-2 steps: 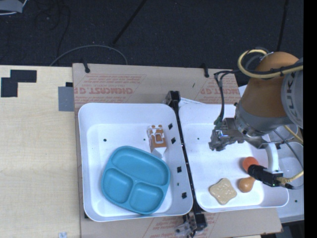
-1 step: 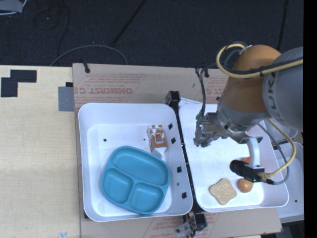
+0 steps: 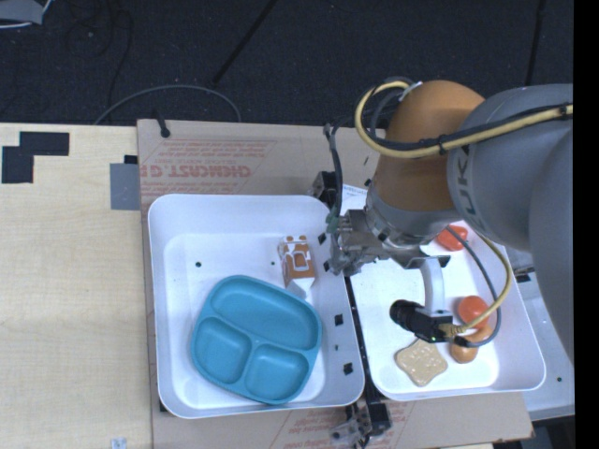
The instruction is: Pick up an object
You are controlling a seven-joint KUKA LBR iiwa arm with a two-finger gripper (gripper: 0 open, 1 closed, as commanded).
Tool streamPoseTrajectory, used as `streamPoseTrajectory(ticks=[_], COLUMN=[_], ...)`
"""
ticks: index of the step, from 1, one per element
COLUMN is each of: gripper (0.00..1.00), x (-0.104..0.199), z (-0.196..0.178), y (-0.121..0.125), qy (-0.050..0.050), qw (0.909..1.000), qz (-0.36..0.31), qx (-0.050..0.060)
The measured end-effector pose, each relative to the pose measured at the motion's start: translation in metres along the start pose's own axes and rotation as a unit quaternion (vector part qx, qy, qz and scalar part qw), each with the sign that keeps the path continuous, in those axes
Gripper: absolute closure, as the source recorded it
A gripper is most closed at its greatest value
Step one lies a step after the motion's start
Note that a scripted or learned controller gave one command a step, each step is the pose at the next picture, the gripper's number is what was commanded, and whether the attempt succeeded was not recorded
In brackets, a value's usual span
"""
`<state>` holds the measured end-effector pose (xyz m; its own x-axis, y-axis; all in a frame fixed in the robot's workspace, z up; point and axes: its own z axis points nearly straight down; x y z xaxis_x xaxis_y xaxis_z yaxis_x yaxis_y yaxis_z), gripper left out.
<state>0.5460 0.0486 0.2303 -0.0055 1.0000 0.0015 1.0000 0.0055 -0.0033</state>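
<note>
Since the gripper [image 3: 344, 243] hangs just right of the toy [image 3: 298, 258], that's prob. the pick. The toy lies near frame centre, in the upper-right part of the left bin [image 3: 173, 251], just above the plate [image 3: 255, 338] & maybe touching its rim. It looks small, light, rigid plastic, orange & white. It shouldn't crush but could skid on the smooth bin floor. Best hold: across its narrow sides, mid-body, from straight above. The arm [image 3: 440, 171] enters from frame right, wrist bent down over the wall btw. the bins, approx. vertical. Claw state: can't tell, it's hidden under the wrist. Toast [image 3: 420, 363] & orange bits [image 3: 473, 309] sit lower right.
</note>
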Motion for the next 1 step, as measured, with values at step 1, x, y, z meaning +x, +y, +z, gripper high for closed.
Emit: streamPoseTrajectory(ticks=[1], gripper=[1.00], x=[0.0533], z=[-0.0074], y=[0.0208], qy=[0.000], qw=[1.0000], qz=[0.000], qx=[-0.001])
